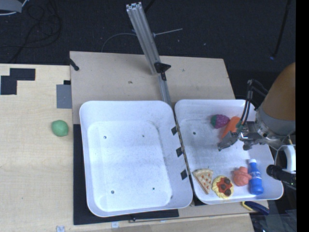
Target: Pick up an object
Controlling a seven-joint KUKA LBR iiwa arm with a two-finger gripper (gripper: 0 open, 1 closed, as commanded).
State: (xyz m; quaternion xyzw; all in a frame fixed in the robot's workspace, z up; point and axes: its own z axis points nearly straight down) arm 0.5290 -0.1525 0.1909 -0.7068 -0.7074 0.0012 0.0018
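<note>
The right bin (203, 111) holds several toys. A purple grape bunch (219, 120) and an orange carrot (231, 124) lie near its far side. A pizza slice (203, 180), a round yellow-red toy (222, 186), a pink lump (240, 176) and a blue bottle (255, 178) sit along its near edge. My gripper (228, 140) reaches in from the right and hangs low over the bin, just in front of the carrot and close to it. Whether it touches the carrot is unclear.
The left bin (91, 111) sits beside the right one, with black clips on the shared rim. A green ball (60, 128) rests on the bench to the left. A slanted aluminium bar (147, 37) rises behind the bins.
</note>
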